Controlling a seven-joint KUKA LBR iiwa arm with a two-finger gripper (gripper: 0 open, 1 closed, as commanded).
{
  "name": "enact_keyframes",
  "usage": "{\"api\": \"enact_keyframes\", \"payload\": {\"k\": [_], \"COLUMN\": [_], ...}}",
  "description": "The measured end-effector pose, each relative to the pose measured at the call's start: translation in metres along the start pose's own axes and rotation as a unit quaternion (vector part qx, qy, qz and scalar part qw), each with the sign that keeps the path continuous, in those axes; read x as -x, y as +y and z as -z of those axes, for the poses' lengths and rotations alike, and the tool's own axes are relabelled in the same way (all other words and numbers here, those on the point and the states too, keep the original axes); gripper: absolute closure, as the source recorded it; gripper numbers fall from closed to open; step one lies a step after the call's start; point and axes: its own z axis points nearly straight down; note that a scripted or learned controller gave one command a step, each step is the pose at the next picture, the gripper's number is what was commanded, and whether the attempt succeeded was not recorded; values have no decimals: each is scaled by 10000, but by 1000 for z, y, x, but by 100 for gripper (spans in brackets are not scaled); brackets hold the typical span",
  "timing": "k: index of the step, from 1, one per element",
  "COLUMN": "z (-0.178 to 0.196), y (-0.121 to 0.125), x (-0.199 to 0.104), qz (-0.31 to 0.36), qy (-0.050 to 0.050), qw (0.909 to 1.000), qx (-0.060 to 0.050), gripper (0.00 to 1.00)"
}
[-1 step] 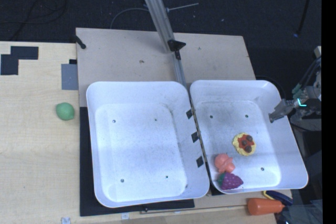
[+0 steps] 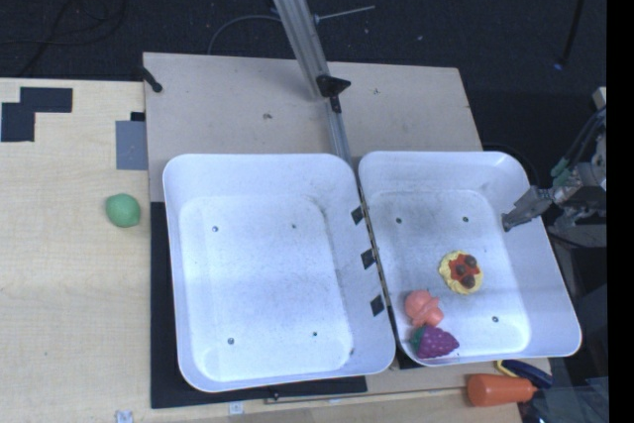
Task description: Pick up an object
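In the right bin (image 2: pixel 515 183) lie three small toys: a yellow round piece with red and dark topping (image 2: pixel 462 271), an orange-pink piece (image 2: pixel 425 307) below it, and purple grapes (image 2: pixel 436 343) near the front wall. My gripper (image 2: pixel 523 211) hangs at the bin's right rim, up and to the right of the yellow piece, well apart from it. Nothing shows between its fingers.
The left bin (image 2: pixel 188 183) stands beside the right one, joined by black clips (image 2: pixel 369 259). A green ball (image 2: pixel 123 210) rests on the wooden bench to the left. An orange object (image 2: pixel 500 389) lies in front of the right bin. A metal rail (image 2: pixel 302 20) slants behind the bins.
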Motion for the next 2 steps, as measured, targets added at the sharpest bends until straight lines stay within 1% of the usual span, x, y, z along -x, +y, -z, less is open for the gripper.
{"api": "enact_keyframes", "payload": {"k": [1,2], "z": [-59,-122], "y": [4,0], "x": [7,5], "qz": [2,4], "qy": [7,9], "qw": [10000,10000], "qx": [-26,-28], "gripper": [0,0]}}
